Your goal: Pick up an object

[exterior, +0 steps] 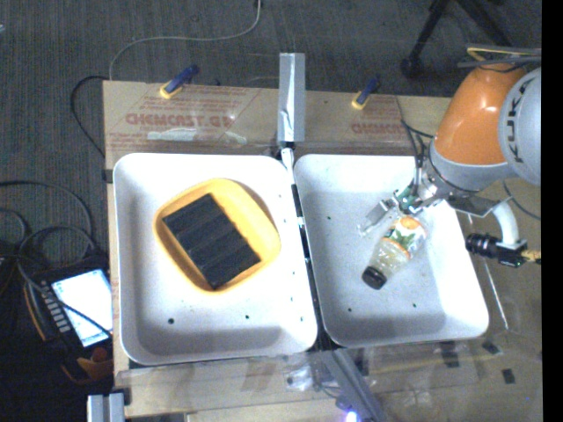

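Closest to the lens, the orange band of the arm (475, 121) is seen bulging at the upper right, with the grey wrist beneath it angled down and leftward into the right bin (352, 315). At the end of that wrist the claw (400, 205) is poised at the upper end of a small bottle (394, 249), which is laid on its side on the bin floor, its dark cap pointed toward the near left and its orange-and-green label turned upward. How wide the claw stands cannot be told, since it is seen as a tangle of thin metal and a green part against the white; nor can it be told whether the bottle's base is merely touched or enclosed, so no hold is claimed. The bottle is judged to be the target because the claw has been brought to it alone. In the left bin (141, 323), well apart, a yellow dish (264, 222) is set with a black ribbed block (211, 240) resting inside it, untouched. Both bins are placed side by side on the brown surface (141, 117), presumably so that either can be reached from the right. A round bottle lying flat is likely to roll if pinched off-centre.
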Robot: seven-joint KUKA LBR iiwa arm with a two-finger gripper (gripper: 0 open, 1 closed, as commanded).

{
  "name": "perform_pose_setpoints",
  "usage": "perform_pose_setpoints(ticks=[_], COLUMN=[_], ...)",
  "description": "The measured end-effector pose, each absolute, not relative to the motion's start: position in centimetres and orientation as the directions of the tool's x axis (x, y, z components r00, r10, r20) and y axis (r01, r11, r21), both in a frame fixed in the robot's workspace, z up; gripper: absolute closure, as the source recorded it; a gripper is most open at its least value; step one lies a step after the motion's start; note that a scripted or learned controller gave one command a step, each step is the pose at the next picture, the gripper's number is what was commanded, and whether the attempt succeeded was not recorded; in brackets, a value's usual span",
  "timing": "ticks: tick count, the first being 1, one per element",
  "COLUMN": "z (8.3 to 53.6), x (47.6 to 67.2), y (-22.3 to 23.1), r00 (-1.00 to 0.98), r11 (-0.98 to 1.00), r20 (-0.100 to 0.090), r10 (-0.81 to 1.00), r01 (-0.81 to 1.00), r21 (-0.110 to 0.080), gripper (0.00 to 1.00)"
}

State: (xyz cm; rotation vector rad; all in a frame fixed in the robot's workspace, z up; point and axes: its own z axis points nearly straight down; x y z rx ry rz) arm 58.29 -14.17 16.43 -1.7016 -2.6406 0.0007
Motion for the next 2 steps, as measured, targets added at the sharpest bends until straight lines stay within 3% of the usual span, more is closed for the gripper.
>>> perform_pose_setpoints(ticks=[1, 2], z=[9.1, 9.2], x=[57.2, 50.4], y=[-17.6, -17.0], r00=[-0.361, -0.385], r11=[0.361, 0.385], r20=[-0.008, -0.010], r10=[0.932, 0.923], r01=[0.932, 0.923], r21=[0.012, 0.014], gripper=[0.00, 0.00])
